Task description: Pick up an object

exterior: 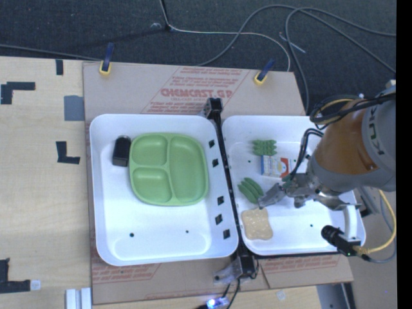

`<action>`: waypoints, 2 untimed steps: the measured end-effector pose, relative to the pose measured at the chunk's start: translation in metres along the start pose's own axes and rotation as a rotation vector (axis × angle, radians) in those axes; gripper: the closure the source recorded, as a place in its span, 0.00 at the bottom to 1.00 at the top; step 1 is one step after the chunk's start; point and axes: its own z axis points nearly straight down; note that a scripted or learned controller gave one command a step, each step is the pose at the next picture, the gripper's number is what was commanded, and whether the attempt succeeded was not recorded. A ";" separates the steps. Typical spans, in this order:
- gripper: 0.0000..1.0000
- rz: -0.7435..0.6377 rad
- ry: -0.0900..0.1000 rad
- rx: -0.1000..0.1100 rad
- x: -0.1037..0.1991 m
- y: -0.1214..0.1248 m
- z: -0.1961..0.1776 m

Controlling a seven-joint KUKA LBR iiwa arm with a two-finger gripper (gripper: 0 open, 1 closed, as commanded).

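In the right bin [335, 240] lie a ridged green piece [264, 147], a small white, blue and orange packet [274, 167], a second green piece [250, 188] and a tan bread-like slice [257, 224]. My gripper [266, 199] reaches in from the right and hangs low over the bin. Its tip is just right of the second green piece and just above the tan slice. Nothing shows held in it.
The left bin [106, 192] holds a green divided plate [169, 168] and a small black block [121, 151] at the plate's left. A black divider [223, 172] with clips runs between the bins. Cables trail across the dark floor behind the bench.
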 end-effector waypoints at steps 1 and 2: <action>1.00 -0.002 0.000 -0.004 0.001 0.001 -0.012; 1.00 -0.001 -0.002 -0.011 -0.005 0.008 -0.059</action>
